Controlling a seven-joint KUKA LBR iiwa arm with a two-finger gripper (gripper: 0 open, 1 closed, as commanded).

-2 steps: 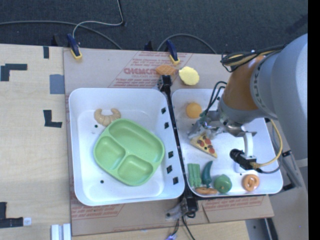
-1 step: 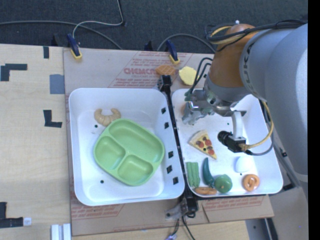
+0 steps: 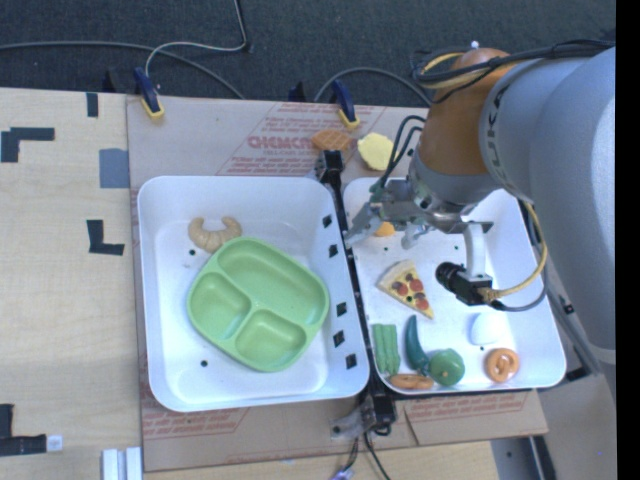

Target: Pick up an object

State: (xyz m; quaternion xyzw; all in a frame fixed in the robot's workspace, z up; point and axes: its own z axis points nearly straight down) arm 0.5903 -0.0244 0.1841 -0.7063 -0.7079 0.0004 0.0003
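Camera view, looking down on both bins: the grey arm (image 3: 530,128) with its orange band reaches in from the right, and the gripper (image 3: 385,223) hangs low over the far left corner of the right bin (image 3: 530,368), just beside the divider. A small orange piece (image 3: 384,230) sits right at its tip; whether the pincer is released or clenched, I cannot tell. Nearer in that bin lie a pizza slice (image 3: 407,289), a green strip (image 3: 385,347), a dark green pepper (image 3: 432,356), a carrot (image 3: 410,380), a white egg-like piece (image 3: 490,327) and an orange ring (image 3: 501,364). The left bin (image 3: 160,368) carries a green divided plate (image 3: 258,303), with a croissant (image 3: 214,232) just beyond it. A yellow piece (image 3: 375,151) rests outside, on the cardboard (image 3: 250,148).
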